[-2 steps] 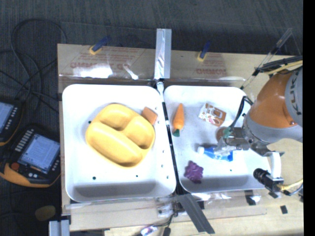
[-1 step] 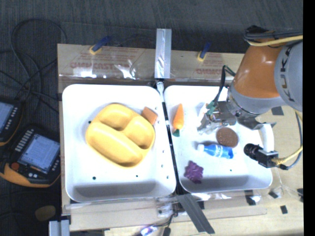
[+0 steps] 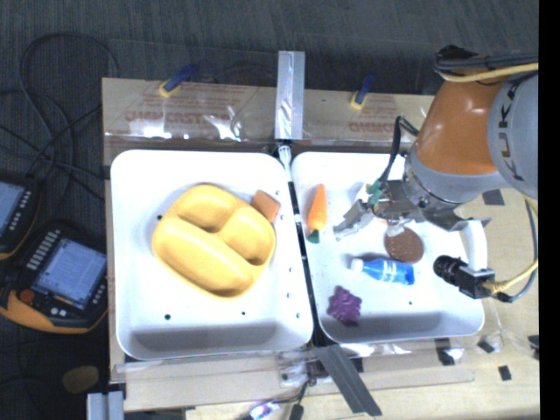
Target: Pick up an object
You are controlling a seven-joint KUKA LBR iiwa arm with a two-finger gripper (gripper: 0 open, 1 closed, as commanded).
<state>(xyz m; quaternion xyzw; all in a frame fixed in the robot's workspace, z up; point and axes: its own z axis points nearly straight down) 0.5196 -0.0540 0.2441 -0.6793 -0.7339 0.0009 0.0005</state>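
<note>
In the left bin [image 3: 131, 322] a glossy yellow lumpy mass [image 3: 214, 239] half hid an orange block [image 3: 266, 204]; in the right bin [image 3: 455, 322], a carrot [image 3: 316, 206] lay against the left wall, and the gripper [image 3: 354, 220], fingers apart, hovered empty beside a brown disc [image 3: 405, 246].

Around my bench [image 3: 210, 112] lies dark grey carpet [image 3: 175, 16], with black cables [image 3: 52, 121] looping over it on the left. 2 handheld control pendants [image 3: 57, 274] rest on the floor there, their screens lit pale blue. Clear plastic sheeting [image 3: 201, 116] is clipped along the bench's far edge, under even light.
</note>
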